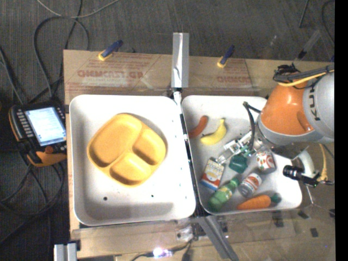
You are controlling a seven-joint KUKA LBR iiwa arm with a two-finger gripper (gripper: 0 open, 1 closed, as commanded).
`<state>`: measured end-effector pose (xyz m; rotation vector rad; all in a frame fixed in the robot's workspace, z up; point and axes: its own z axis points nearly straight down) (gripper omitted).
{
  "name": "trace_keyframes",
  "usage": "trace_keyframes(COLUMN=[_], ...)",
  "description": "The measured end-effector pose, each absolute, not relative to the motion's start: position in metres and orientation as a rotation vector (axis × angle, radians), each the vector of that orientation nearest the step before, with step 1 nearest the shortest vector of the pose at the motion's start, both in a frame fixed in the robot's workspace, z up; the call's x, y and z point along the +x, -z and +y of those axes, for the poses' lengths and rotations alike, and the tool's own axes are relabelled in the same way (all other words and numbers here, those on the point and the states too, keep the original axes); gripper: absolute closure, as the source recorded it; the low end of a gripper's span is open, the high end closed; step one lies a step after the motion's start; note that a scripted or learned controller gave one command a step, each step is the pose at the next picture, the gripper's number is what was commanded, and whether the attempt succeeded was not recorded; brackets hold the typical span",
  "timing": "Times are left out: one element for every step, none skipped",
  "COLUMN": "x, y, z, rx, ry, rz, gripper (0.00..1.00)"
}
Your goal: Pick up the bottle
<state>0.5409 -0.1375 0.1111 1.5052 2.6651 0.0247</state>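
Observation:
The bottle [222, 193] is green with a lighter cap end and lies on its side near the front wall of the right bin [191, 162]. My gripper [240, 147] hangs low over the middle of that bin, up and to the right of the bottle and apart from it. A small teal object [239, 162] sits right under the gripper. The grey arm with its orange band [285, 116] comes in from the right and hides the bin's far right corner.
Around the bottle lie a small carton [213, 172], a can [250, 184], a red and white can [265, 160], a carrot [255, 202], a banana [215, 133] and a sausage [197, 125]. The left bin [81, 200] holds a yellow divided plate [128, 148].

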Motion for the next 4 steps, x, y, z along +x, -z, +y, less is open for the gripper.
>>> trace_keyframes(x=[0.529, 0.508, 0.497, 0.484], y=[-0.111, -0.112, -0.103, -0.129], z=[-0.130, -0.108, -0.115, -0.181], rx=[1.600, 1.782, 2.178, 2.071], ry=[-0.036, -0.049, -0.028, 0.000], rz=[2.608, 2.484, 2.219, 2.366], gripper=[0.00, 0.00, 0.00, 0.00])
